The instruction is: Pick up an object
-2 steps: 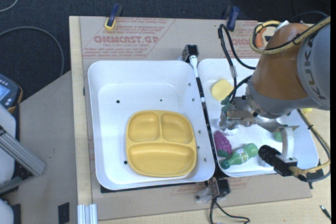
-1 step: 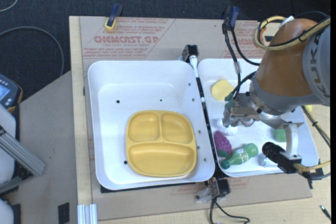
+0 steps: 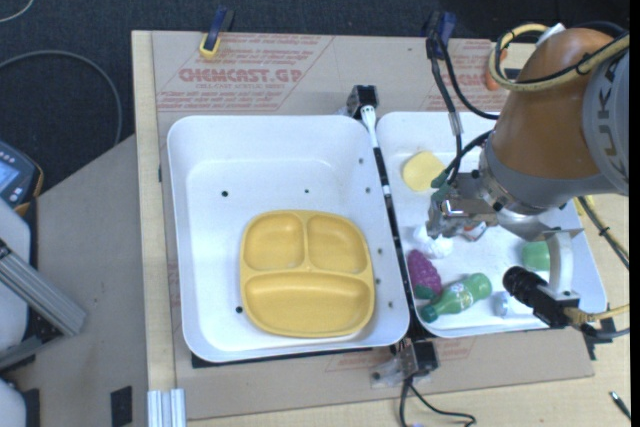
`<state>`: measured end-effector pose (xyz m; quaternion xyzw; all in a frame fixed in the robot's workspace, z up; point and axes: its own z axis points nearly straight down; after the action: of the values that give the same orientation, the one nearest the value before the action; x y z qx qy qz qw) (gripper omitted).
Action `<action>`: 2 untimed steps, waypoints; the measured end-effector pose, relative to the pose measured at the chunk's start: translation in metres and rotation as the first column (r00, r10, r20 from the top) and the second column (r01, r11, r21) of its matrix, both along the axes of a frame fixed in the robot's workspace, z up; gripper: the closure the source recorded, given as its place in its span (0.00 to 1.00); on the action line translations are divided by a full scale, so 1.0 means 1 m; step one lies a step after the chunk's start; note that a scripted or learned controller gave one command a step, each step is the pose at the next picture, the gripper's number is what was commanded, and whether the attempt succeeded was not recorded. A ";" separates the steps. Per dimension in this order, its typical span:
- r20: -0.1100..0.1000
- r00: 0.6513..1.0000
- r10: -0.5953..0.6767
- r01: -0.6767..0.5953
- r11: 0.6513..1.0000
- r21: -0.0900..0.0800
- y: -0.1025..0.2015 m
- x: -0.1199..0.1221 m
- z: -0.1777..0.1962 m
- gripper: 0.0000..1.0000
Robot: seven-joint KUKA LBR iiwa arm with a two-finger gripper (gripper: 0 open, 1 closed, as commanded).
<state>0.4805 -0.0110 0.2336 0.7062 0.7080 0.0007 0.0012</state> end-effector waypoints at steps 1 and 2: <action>-0.011 1.000 0.005 -0.005 1.000 0.004 0.076 -0.003 -0.052 1.00; 0.017 1.000 0.008 -0.008 1.000 0.006 0.143 0.050 0.094 1.00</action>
<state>0.5308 0.1321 0.3279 0.7034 0.7107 0.0090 0.0050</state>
